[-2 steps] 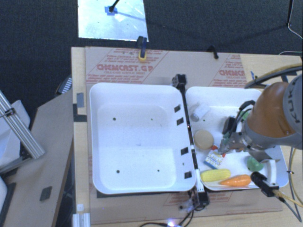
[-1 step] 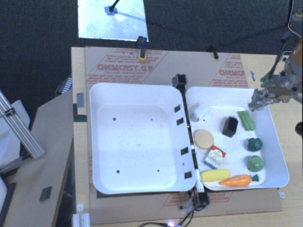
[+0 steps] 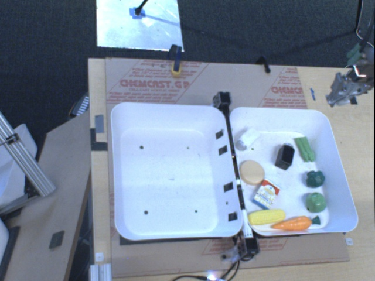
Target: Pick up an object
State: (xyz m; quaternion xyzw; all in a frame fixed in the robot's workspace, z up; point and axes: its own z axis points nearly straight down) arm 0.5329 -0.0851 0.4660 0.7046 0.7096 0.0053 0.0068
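The right bin (image 3: 331,134) holds several items. A white lump (image 3: 249,138) lies at its back left, with a black block (image 3: 285,156) and a ridged green piece (image 3: 304,148) to its right. A tan disc (image 3: 252,172) and a small red, white and blue box (image 3: 266,194) lie by the divider. A dark green broccoli (image 3: 314,178) and a green pepper (image 3: 316,201) sit on the right side. A yellow corn cob (image 3: 266,217) and an orange carrot (image 3: 293,223) lie along the front wall. My gripper (image 3: 345,91) hangs beyond the bin's back right corner, apart from all items.
The left bin (image 3: 126,113) sits beside the right one, joined by a black clipped divider (image 3: 229,151). Both rest on a cardboard sheet (image 3: 152,81) on the bench. A metal frame (image 3: 23,163) stands at the far left, and a yellow and blue clamp (image 3: 176,60) sits at the back.
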